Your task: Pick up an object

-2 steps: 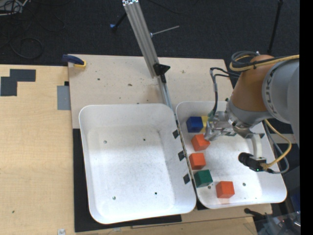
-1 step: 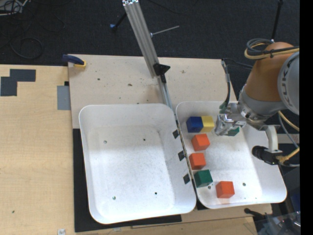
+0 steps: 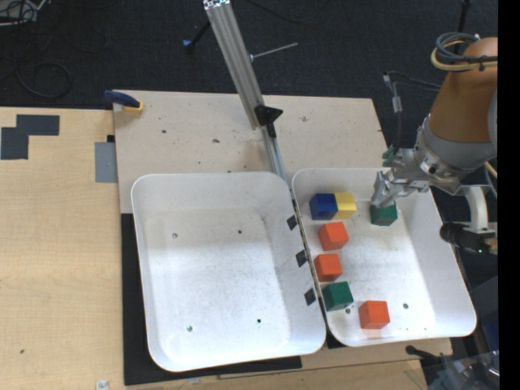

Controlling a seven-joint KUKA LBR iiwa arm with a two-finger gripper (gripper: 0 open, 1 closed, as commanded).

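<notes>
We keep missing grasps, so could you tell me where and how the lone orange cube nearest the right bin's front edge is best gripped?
Come straight down on the orange cube and close the jaws on two opposite flat side faces. It sits flat and apart from the green cube, so all sides look free.

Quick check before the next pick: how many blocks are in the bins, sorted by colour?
Orange blocks: 3
Green blocks: 2
Blue block: 1
Yellow block: 1
Total: 7, all in the right bin.
</notes>
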